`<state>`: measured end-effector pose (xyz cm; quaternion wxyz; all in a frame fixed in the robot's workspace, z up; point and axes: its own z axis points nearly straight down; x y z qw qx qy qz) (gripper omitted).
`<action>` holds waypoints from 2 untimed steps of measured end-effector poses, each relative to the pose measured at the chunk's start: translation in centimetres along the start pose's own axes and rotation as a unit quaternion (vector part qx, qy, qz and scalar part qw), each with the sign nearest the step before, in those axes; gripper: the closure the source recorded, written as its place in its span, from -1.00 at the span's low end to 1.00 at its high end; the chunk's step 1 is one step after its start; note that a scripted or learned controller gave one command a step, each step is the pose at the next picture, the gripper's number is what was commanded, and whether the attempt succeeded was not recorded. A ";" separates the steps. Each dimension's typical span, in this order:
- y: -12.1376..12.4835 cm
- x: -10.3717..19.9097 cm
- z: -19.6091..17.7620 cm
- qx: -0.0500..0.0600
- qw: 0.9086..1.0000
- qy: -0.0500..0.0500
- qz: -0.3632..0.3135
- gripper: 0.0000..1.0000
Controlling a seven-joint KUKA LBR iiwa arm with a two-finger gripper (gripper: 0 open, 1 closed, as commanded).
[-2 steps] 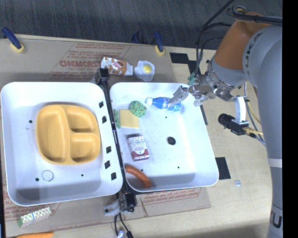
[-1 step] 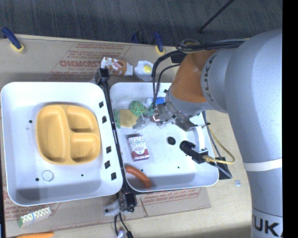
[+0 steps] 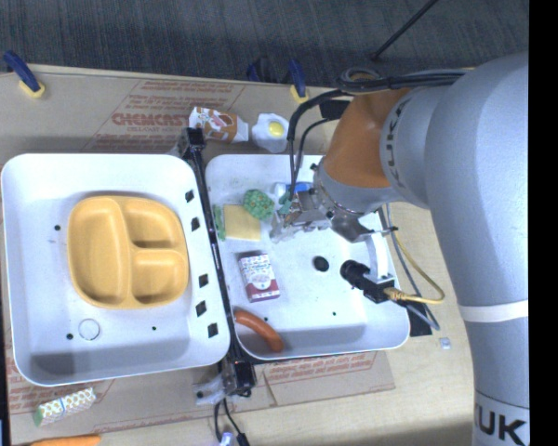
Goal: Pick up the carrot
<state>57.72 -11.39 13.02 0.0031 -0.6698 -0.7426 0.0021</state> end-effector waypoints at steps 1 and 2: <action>-2.8 -1.5 -8.2 -0.003 0.999 -0.001 -0.043 1.00; -6.7 -9.2 -13.6 -0.003 0.999 -0.002 -0.041 1.00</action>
